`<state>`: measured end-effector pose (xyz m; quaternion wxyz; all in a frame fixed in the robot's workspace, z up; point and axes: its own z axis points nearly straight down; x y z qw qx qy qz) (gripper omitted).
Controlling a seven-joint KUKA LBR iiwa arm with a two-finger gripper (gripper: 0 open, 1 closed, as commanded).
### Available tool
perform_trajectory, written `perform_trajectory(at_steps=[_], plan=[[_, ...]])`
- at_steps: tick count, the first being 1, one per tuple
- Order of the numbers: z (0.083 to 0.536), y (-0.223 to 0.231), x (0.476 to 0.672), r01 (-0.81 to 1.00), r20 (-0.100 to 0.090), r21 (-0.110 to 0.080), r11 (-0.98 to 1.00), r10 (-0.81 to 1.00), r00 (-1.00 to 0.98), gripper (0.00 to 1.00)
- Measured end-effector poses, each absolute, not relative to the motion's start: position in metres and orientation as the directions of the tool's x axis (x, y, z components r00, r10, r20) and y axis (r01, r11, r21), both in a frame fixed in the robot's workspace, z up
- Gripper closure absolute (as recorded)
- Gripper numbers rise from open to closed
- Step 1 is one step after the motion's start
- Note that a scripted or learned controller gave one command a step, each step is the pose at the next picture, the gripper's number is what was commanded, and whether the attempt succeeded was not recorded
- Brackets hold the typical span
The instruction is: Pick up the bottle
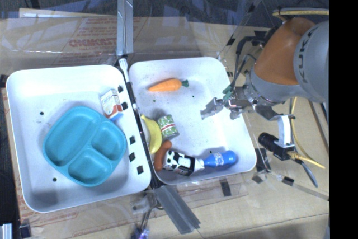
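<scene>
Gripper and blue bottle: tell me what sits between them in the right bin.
In the camera view, bare white bin floor separates the gripper from the blue bottle lying along the near wall. No object lies on that stretch.

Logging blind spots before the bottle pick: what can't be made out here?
- End effector, camera view: too small and blurred to read its opening.
- Blue bottle: its left end is hidden behind the black-and-white toy.
- Small carton, left bin: print too small to read.

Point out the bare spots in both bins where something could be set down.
Right bin: bare floor between the carrot and the blue bottle, under the claw. Left bin: bare beyond the blue tray. Crowded: right bin's near-left corner around the banana.
</scene>
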<state>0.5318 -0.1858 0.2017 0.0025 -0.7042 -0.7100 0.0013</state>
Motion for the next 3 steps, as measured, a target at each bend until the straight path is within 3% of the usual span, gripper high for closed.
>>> perform_trajectory(at_steps=[1,2,3], plan=[[0.201,-0.156,0.524,0.999,0.001,-0.007,-0.033,0.999,0.033,0.0],[0.091,-0.193,0.477,1.0,0.002,-0.003,0.03,1.0,-0.03,0.0],[0.101,-0.192,0.478,0.999,0.001,-0.003,0.035,0.999,-0.035,1.0]])
